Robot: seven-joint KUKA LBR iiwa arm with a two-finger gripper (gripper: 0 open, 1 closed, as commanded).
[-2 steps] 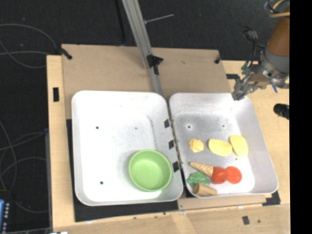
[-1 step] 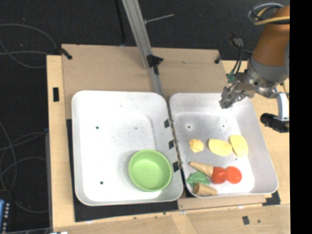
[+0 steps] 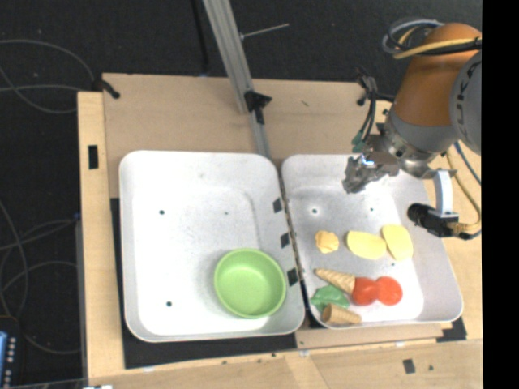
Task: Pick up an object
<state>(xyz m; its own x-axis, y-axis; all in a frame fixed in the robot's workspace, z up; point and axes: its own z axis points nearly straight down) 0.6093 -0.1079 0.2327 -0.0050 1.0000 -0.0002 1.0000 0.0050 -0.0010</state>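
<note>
My gripper (image 3: 354, 181) hangs over the back part of the right bin (image 3: 324, 173), with nothing visible between its fingers. Toy food lies toward the front of that bin, well below the gripper: a small yellow piece (image 3: 327, 241), a larger yellow piece (image 3: 366, 245), and a yellow slice (image 3: 397, 241). Nearer the front sit an ice-cream cone (image 3: 336, 279), a red tomato (image 3: 377, 291), a green piece (image 3: 327, 295) and a second cone (image 3: 340, 315). A green bowl (image 3: 249, 282) stands in the left bin (image 3: 162, 185).
A slanted metal pole (image 3: 233, 55) rises behind the bins, ending near the divider. A black fitting (image 3: 428, 216) sits at the right bin's right rim. Cables trail around the arm's wrist (image 3: 422, 104).
</note>
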